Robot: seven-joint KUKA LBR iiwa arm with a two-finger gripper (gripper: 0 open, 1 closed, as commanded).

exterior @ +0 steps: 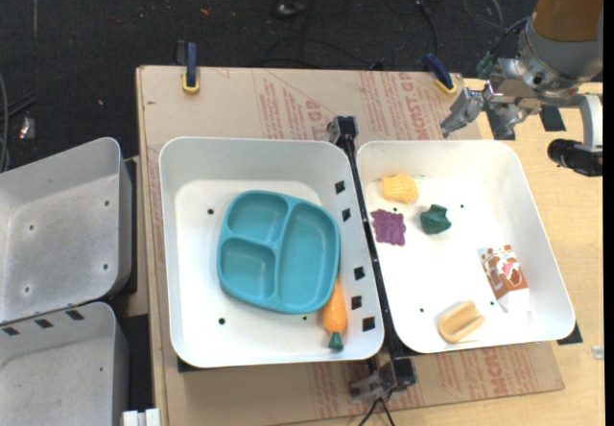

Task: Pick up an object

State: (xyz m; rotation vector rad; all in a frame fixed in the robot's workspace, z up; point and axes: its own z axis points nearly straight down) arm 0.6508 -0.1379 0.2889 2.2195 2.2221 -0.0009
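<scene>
My gripper (481, 114) hangs above the far right corner of the right bin (537, 223), just outside its rim, with its fingers spread open and nothing between them. In that bin lie a yellow corn-like piece (399, 188), a purple piece (388, 226), a dark green piece (436, 219), a brown and white packet (504, 275) and a tan bread-like piece (460, 321). All of them sit well below and to the left of the gripper.
The left bin (192, 223) holds a teal divided plate (279, 251) and an orange carrot (334, 313) at its front right corner. A black clamp (343, 130) sits where the bins meet. Grey trays (58, 213) stand at the far left.
</scene>
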